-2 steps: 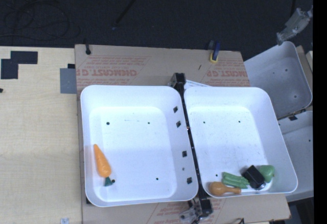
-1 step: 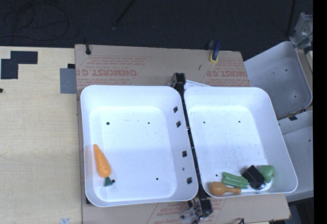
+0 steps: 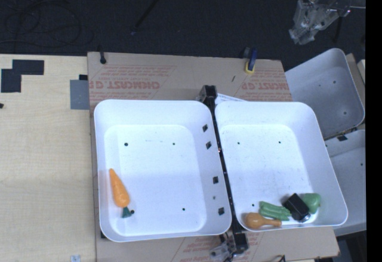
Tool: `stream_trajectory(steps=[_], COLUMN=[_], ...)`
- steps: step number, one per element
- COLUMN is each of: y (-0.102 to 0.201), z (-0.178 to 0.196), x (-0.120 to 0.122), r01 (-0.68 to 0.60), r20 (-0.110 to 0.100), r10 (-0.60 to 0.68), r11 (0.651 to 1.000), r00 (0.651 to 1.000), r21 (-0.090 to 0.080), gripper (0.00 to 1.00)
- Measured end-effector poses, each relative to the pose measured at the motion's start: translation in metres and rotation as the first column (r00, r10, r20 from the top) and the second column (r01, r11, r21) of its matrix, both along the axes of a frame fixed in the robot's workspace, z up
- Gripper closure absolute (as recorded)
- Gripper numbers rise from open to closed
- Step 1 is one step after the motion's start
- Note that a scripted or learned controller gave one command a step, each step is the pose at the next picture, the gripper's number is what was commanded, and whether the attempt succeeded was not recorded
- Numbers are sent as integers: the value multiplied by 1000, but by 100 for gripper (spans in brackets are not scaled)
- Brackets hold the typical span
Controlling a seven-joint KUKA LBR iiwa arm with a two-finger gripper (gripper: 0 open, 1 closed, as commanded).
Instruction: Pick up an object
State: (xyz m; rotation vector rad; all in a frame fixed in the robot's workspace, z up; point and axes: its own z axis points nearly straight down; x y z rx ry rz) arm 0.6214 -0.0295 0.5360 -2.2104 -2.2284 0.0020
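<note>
Bins first: the left bin (image 3: pixel 152 113) and the right bin (image 3: pixel 268 113) sit side by side on the cardboard-covered bench (image 3: pixel 179 79), touching along a dark central divider. Up in the far right corner, well apart from both bins and high above them, hangs the gripper (image 3: pixel 305 27), and whether its jaws are spread or pressed together I cannot tell from this angle; nothing is visibly between them. Down in the left bin, an orange carrot (image 3: pixel 119 188) lies alone near the front left corner. Over in the right bin, a cluster crowds the front edge: a green pod (image 3: pixel 274 211), a black block (image 3: pixel 296 206) resting against a green leafy piece (image 3: pixel 311 200), and a small orange pear-shaped toy (image 3: pixel 259 221) just beside the pod. By my reading, the pick hasn't begun: no object is chosen, approached or lifted, so the descent, the grasp and the lift all remain.
</note>
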Motion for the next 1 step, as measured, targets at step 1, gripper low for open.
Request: stream_trajectory(steps=[1], y=[65], z=[1], x=[24], r01=[2], r20=[0], r10=[-2], r11=[1000], r00=[1000], r21=[-1], gripper=[100])
